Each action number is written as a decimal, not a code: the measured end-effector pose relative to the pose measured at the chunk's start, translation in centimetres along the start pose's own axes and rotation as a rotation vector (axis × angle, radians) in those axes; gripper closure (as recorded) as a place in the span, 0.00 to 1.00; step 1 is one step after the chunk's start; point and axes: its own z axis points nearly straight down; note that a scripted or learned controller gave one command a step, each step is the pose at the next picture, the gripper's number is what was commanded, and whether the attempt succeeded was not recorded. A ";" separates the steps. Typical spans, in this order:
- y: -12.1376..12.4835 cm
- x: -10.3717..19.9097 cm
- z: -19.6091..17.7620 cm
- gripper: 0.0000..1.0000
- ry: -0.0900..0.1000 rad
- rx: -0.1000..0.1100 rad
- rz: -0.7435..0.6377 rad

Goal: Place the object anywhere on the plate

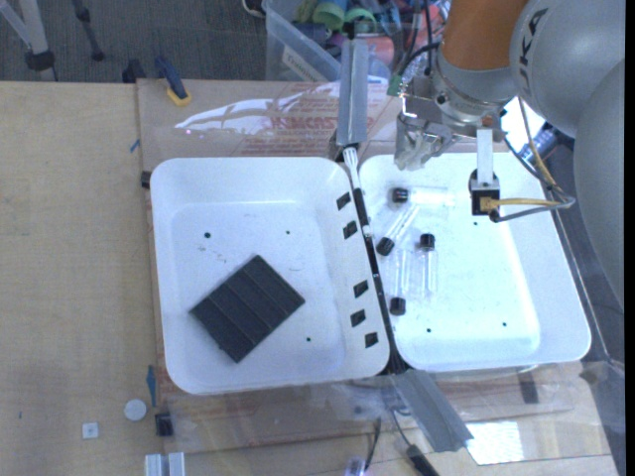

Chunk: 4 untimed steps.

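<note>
Black ribbed plate (247,306) lies flat and turned at an angle in the left bin (179,365), toward its near side, nothing on it. Dividing rail (362,256) with black clips runs between the two bins.

Right bin (556,335): clear tubes with black caps lie loose on the floor close to the rail. One tube (428,261) lies near the middle, cap end away; another (393,234) slants beside it, cap toward the rail; a black cap (397,306) sits nearer; a further black cap (400,194) lies close to the far wall. All rest on the bin floor, none lifted.

Far side: gripper (415,155) hangs over the far edge of the right bin, just above the farthest cap, nothing seen between its fingers. Whether it is released or clenched I cannot tell; the metal parts blur together. Orange band (481,23) and grey arm behind it.

Judgement: pickup step, not yet made. Next move calls for a descent onto one tube, a firm close, a lift clear of the rail, then carry left over the plate.
</note>
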 end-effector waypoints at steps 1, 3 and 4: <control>-2.5 9.1 -0.7 1.00 0.001 0.000 -0.085; -4.4 21.0 -12.9 1.00 0.001 -0.002 -0.496; -4.2 20.3 -17.8 1.00 0.001 -0.004 -0.907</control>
